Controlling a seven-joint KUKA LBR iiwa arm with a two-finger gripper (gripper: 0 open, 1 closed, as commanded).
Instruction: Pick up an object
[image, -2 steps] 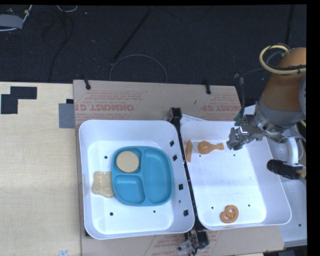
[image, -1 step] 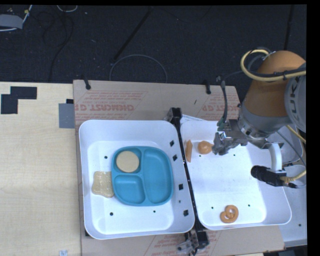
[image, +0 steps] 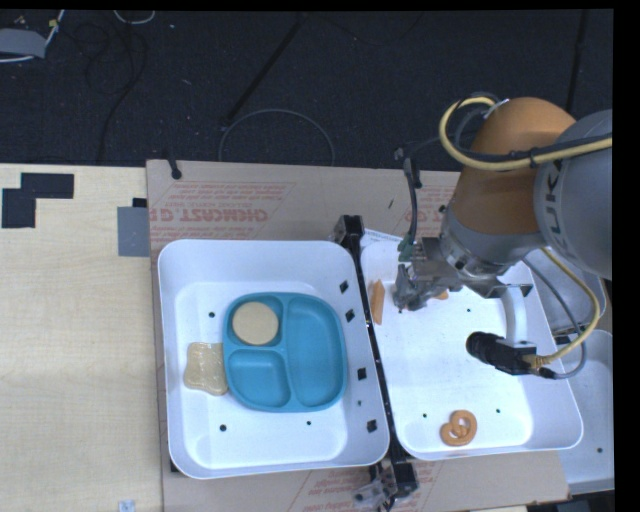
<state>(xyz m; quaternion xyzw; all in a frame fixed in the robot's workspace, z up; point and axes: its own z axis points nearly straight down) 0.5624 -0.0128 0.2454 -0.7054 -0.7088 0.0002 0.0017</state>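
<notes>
My gripper (image: 408, 297) hangs over the upper left part of the right bin (image: 500, 440), fingers pointing down, and nothing shows between them. Just left of it a thin orange stick-shaped object (image: 377, 301) lies against the bin's left wall. A small orange pretzel-shaped object (image: 459, 428) rests near the bin's front edge. In the left bin (image: 190, 270) a blue divided plate (image: 287, 352) carries a round tan cookie (image: 254, 322) in its upper left compartment. A pale bread-like piece (image: 206, 368) sits beside the plate's left rim.
A black cylindrical part with a yellow cable (image: 503, 353) reaches over the right bin from the right. The black divider (image: 362, 345) runs between the two bins. Brown cardboard (image: 260, 200) lies beneath and behind the bins.
</notes>
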